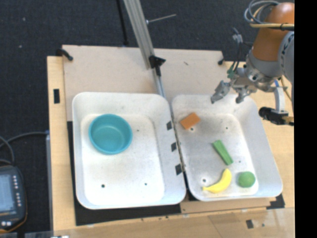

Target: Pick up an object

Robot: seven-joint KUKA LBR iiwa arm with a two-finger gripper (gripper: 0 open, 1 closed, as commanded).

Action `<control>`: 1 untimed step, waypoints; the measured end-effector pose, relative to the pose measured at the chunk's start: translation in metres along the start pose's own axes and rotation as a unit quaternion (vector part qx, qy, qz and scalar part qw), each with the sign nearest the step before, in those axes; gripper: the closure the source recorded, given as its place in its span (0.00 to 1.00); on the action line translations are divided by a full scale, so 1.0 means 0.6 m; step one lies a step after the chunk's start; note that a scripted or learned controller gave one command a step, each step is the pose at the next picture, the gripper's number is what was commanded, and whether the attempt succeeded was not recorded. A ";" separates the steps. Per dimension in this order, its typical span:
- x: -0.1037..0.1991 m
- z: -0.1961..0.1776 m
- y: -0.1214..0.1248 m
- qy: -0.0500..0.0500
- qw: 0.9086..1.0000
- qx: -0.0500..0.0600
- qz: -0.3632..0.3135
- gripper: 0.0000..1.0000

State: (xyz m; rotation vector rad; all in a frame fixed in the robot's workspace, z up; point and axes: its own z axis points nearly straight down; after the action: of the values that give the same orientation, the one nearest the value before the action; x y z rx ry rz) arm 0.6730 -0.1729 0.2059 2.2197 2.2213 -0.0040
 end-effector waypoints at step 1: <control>-0.016 0.078 0.004 0.000 1.000 0.001 0.001 0.00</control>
State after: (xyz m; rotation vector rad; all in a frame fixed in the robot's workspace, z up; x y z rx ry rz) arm 0.6754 -0.1829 0.1591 2.2217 2.2202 -0.0059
